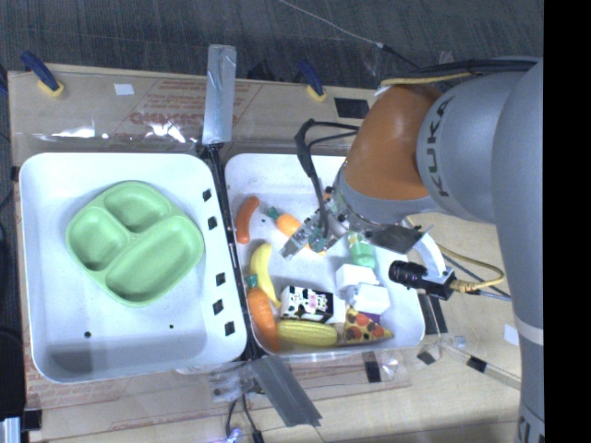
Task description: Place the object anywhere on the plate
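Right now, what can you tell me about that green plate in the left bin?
The plate is pale green, looks like smooth plastic, and has rounded corners. Raised ridges split it into three compartments: two smaller ones toward the top and one long one along the lower right. It lies flat and right side up, turned at an angle, on the floor of the left bin, nearer the bin's upper half. Nothing sits in it, and it touches only the bin floor beneath it.
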`<state>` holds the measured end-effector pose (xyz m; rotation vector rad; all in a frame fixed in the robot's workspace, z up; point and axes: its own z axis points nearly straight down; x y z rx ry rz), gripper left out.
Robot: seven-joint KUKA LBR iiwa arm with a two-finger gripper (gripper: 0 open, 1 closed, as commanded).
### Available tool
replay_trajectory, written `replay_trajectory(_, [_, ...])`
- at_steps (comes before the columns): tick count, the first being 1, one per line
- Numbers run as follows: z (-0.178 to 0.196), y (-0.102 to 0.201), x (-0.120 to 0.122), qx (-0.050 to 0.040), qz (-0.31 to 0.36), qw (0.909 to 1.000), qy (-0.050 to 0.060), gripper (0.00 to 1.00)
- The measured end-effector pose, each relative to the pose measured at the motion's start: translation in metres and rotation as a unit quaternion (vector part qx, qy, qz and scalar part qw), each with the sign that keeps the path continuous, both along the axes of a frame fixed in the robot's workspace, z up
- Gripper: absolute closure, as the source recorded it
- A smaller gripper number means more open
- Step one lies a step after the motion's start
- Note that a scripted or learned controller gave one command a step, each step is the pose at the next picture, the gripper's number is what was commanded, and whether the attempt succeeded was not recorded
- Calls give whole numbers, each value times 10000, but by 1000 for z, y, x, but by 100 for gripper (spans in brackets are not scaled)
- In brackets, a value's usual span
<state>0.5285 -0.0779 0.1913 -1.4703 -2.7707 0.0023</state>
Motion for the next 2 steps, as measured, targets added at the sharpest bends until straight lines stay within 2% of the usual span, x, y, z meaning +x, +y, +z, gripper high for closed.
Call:
replay_trajectory(1, [0, 93, 20, -1, -379, 9993, -20, 100])
replay_trajectory(2, [0, 178, 38, 0, -208, 9998, -16, 100])
